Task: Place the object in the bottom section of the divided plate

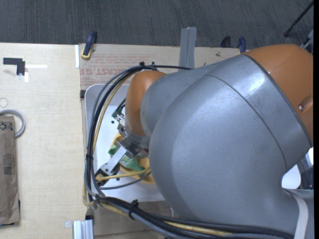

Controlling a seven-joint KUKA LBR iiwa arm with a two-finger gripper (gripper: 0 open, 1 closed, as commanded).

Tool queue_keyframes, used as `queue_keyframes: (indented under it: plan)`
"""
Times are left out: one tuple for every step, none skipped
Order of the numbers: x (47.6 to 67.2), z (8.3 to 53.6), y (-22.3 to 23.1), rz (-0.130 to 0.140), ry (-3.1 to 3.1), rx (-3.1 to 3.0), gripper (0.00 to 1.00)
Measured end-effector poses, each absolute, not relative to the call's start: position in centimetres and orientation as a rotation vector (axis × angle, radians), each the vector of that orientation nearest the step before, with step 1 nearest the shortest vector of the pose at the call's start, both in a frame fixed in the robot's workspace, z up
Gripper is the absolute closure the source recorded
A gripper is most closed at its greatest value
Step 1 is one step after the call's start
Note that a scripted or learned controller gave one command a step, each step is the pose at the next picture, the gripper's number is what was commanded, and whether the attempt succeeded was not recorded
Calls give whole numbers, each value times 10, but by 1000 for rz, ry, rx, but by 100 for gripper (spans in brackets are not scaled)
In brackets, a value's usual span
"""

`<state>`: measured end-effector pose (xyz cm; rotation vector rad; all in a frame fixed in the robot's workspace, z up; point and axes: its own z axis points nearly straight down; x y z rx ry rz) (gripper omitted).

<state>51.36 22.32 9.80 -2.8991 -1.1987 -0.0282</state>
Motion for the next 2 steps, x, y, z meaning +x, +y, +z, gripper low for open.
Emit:
queue_keyframes:
  plan:
    - [481, 94, 234, -10, -856, -3015, 100]
    - [525, 140, 227, 3, -353, -3125, 100]
